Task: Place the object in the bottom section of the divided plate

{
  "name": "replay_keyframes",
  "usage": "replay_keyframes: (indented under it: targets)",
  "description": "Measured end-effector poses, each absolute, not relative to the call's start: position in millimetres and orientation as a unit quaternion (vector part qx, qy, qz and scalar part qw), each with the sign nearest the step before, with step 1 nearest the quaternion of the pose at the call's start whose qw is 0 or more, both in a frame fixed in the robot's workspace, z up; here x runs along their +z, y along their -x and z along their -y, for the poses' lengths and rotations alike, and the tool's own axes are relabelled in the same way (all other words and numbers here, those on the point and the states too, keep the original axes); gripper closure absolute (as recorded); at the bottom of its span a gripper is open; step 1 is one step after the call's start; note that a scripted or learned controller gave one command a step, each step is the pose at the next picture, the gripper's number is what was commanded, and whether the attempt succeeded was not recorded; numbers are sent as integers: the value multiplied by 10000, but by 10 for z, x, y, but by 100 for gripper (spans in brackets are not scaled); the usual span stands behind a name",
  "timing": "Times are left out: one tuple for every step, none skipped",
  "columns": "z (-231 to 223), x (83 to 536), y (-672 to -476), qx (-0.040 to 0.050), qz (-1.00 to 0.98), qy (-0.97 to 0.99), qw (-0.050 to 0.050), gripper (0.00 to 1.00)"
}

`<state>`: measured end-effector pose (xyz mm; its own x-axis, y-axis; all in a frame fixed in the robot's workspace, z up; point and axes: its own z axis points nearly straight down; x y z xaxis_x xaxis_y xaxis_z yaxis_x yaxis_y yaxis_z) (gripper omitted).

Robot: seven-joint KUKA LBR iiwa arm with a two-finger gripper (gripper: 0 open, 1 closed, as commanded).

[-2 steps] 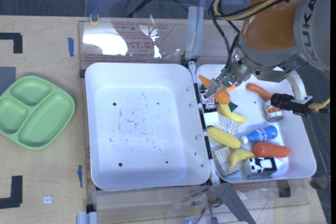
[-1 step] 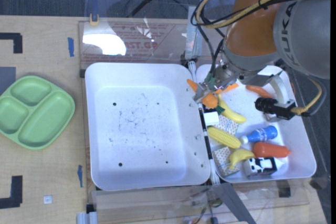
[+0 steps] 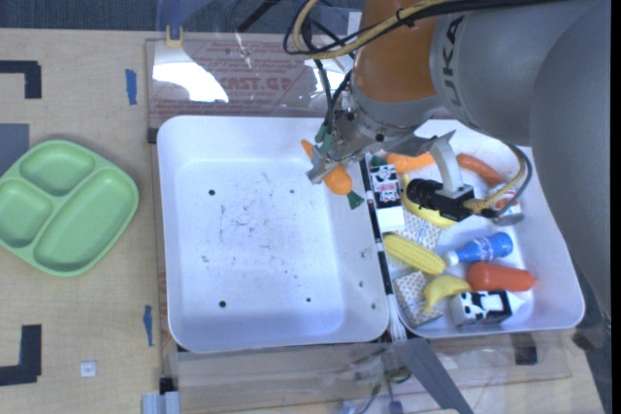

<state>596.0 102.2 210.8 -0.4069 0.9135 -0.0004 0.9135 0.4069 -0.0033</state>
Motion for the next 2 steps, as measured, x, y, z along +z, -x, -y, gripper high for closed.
replay_keyframes:
  targets:
    - [-851, 1852, -5811, 34, 8286, 5599, 32, 100]
    - [-1165, 1746, -6246, 19, 8086, 5883, 5, 100]
